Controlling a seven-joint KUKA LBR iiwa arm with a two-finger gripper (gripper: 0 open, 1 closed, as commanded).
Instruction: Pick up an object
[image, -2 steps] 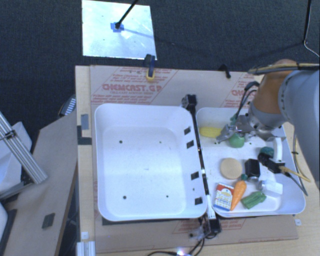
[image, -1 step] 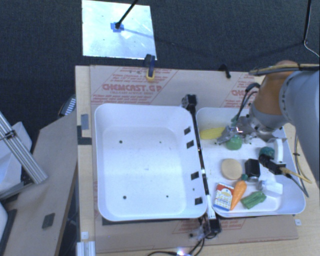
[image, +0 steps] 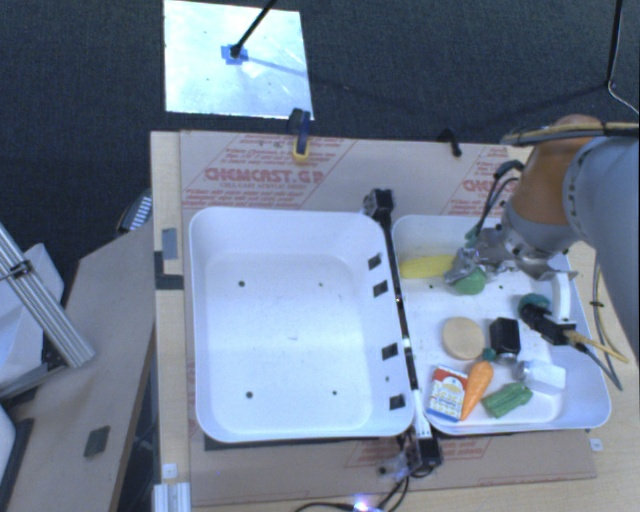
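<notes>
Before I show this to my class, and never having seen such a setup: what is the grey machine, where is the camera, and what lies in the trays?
One camera looks down at a slant on a bench with two shallow white bins. The grey robot arm reaches in from the right; its gripper hangs over the right bin, close to a green object and a yellow one. Whether it holds anything I cannot tell. That bin also holds a tan disc, a toy carrot and a green piece.

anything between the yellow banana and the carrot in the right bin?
Yes: the tan round disc lies between the banana and the carrot, seen in the camera view.
</notes>
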